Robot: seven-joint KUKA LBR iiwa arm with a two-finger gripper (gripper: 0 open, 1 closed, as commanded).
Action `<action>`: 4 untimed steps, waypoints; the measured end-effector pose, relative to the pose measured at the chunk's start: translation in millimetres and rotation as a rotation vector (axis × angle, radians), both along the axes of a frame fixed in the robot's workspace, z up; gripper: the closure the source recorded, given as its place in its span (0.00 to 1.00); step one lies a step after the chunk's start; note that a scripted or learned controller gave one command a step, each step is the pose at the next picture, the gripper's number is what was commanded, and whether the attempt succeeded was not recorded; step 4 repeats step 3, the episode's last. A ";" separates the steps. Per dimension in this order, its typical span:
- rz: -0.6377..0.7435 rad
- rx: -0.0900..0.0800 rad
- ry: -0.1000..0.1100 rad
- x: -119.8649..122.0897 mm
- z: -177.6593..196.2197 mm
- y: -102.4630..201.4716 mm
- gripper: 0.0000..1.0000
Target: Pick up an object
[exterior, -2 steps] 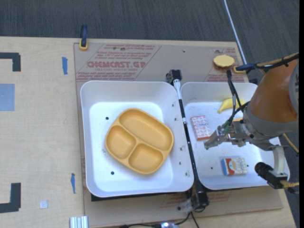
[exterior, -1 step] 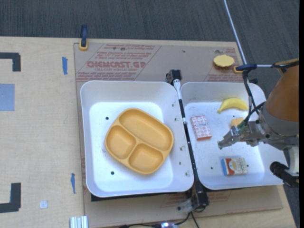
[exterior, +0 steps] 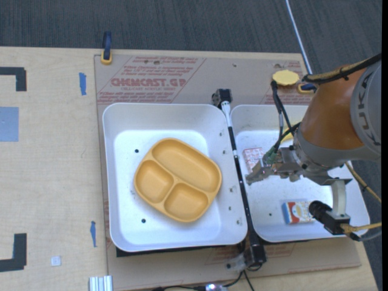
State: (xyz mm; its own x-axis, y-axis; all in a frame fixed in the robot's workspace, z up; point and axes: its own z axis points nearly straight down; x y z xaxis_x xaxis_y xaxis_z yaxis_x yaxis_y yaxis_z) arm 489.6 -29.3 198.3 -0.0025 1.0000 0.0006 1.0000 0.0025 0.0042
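The surface (exterior: 48, 180) was pale wood with blue tape marks, and a brown board (exterior: 182, 80) with red print lay on it under two white bins. The arm (exterior: 339, 123), grey with an orange band, reached in from the right and hung over the right bin (exterior: 267, 220). The left bin (exterior: 121, 162) held a yellow tray (exterior: 177, 179) with three compartments, lying near its middle and turned at a slant. In the right bin, a small carton (exterior: 297, 212) in white, blue and red lay flat near the front wall, apart from the gripper. A small patterned packet (exterior: 253, 156) lay further back, near the divider between the bins. The gripper (exterior: 260, 171) sat low over the right bin, just beside the packet; whether the fingers were open or closed could not be told, and nothing was seen between them.
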 end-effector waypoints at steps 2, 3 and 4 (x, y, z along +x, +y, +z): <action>-0.003 -0.002 0.003 -10.1 1.4 -64.5 1.00; -0.001 0.000 0.000 -8.9 9.7 -9.4 1.00; -0.001 0.000 0.000 -8.9 9.7 -9.4 1.00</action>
